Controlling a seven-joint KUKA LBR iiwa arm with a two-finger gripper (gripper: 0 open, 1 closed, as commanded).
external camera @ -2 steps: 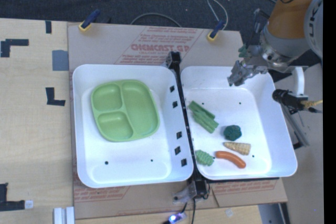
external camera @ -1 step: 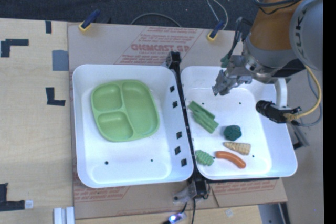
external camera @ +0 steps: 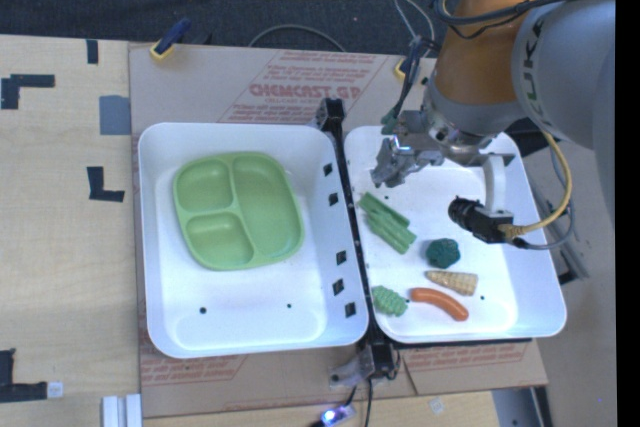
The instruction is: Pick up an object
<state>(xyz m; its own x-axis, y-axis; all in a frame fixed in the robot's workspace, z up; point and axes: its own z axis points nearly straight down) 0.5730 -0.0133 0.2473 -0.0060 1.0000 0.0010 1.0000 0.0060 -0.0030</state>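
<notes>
We cannot tell how far the hand is open; its fingers blur together, seemingly holding nothing. Just below it in the right bin lies the ribbed green celery piece, long, slanted, untouched.

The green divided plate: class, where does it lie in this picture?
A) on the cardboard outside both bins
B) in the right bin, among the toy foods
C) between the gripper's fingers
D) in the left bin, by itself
D: the green divided plate lies flat in the left bin, while the toy foods such as the orange sausage and the dark green broccoli are in the right bin.
</notes>
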